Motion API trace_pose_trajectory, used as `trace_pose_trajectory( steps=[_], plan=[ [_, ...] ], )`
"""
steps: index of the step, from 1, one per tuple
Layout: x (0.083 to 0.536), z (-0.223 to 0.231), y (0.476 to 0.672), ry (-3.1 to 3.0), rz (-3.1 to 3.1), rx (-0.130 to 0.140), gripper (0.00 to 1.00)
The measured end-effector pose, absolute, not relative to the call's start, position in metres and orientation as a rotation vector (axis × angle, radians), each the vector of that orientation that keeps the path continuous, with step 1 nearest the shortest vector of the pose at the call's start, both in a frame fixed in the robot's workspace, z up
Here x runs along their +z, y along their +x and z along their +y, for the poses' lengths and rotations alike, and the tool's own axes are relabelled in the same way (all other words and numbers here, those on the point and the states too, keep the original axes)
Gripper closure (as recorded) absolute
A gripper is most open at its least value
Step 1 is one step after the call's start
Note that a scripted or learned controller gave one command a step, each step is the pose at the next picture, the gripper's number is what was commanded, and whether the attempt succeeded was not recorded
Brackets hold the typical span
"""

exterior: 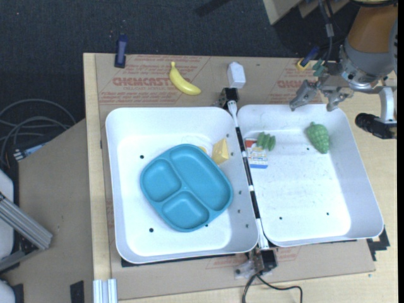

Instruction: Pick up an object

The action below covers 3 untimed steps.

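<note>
Carton (256, 155) (label unreadable) lies in right bin (353, 188).

Both bins (126, 232) white. Divided tray (184, 186) bright blue; wedge (220, 150) beside it pale yellow. Banana (183, 81) yellow. Lumpy object (319, 137) green; smaller piece (266, 141) darker green. Small carton (255, 155) white with red and blue print. Bench board (101, 169) tan, red lettering. Gripper (319, 98) grey metal.
</note>
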<state>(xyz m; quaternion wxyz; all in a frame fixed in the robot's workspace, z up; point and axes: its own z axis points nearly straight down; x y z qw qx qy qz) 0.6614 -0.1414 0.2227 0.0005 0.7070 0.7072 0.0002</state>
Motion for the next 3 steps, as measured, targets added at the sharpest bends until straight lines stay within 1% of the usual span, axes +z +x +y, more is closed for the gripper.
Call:
trace_pose_trajectory(
  steps=[1, 3],
  plan=[
    [0.116, -0.184, 0.669, 2.214, 2.215, 0.007, 0.0],
    [0.098, -0.179, 0.675, 2.197, 2.207, 0.021, 0.0]
  ],
)
